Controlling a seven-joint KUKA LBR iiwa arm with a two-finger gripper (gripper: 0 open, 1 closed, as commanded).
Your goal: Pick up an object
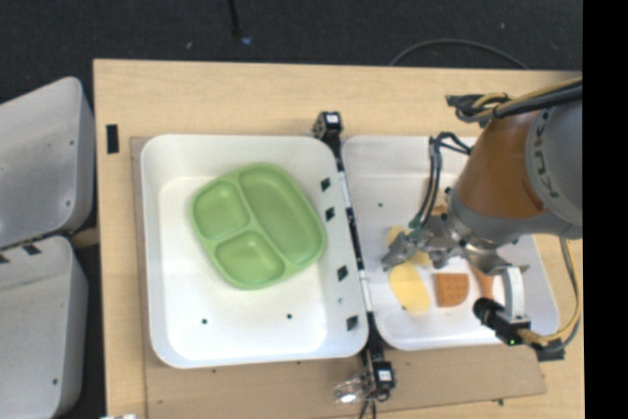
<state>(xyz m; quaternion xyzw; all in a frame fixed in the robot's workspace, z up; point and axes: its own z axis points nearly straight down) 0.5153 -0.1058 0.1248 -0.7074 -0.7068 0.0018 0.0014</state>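
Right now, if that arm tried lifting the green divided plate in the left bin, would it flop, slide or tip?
The green divided plate looks like moulded plastic, so it is probably stiff and light for its size. Its glossy surface and the smooth white bin floor suggest it may slide when pushed. It lies flat and wide, so rolling seems unlikely, though lifted by one rim it would probably tilt.

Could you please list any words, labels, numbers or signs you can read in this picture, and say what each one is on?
None can be read. The green divided plate, the two white bins, the yellow object, the orange object and the arm show no legible print at this size.
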